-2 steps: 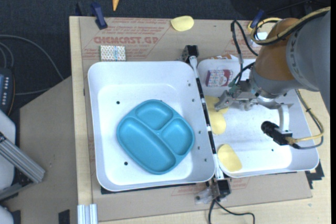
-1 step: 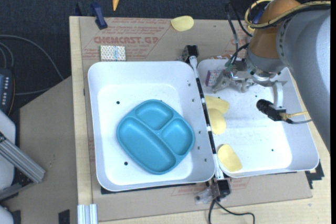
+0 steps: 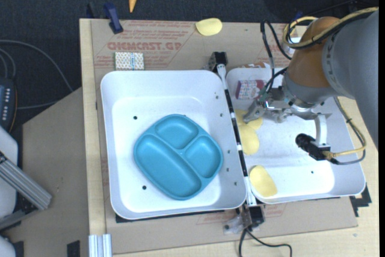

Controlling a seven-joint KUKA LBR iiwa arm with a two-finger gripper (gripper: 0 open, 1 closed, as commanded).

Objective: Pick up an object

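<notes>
Your bench (image 3: pixel 150 39) carries two white bins; the left bin (image 3: pixel 120 93) holds a blue divided plate (image 3: pixel 177 155). In the right bin (image 3: pixel 343 180) the gripper (image 3: pixel 260 109) sits low over yellow pieces (image 3: pixel 251 121) by the dividing wall, so you are at the reach-and-grasp step. Whether it is open or closed I cannot tell. Next, close on one piece and lift straight up

Yellow pieces (image 3: pixel 249 142): flat, pale, along right bin's left side.
Blue tray (image 3: pixel 177 156): three compartments, flat, left bin.
</notes>
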